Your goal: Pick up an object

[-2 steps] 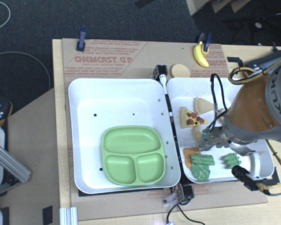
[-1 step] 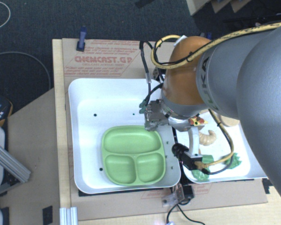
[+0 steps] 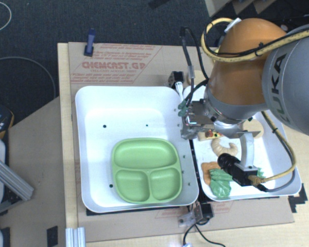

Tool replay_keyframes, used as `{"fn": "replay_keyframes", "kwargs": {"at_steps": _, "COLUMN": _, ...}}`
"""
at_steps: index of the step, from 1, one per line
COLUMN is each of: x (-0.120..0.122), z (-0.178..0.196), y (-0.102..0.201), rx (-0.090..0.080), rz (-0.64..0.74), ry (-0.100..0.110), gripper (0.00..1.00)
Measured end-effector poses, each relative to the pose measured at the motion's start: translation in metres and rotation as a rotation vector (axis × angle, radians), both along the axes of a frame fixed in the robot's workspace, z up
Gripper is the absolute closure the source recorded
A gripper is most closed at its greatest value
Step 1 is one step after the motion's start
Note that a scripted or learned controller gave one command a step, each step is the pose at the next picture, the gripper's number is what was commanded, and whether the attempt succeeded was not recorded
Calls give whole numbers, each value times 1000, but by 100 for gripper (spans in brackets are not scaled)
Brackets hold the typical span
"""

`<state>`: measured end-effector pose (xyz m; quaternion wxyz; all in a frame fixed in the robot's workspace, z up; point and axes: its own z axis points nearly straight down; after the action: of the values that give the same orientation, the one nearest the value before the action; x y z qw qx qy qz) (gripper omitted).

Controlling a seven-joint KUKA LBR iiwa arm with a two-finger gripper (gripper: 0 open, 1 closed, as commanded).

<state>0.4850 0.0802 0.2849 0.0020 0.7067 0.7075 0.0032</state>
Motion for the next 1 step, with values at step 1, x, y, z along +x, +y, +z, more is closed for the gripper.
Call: {"fn": "replay_keyframes", "kwargs": {"at_steps": 1, "x": 1, "z": 5, "y": 1, "rx": -2, "rz": 1, "ry": 5, "gripper": 100}}
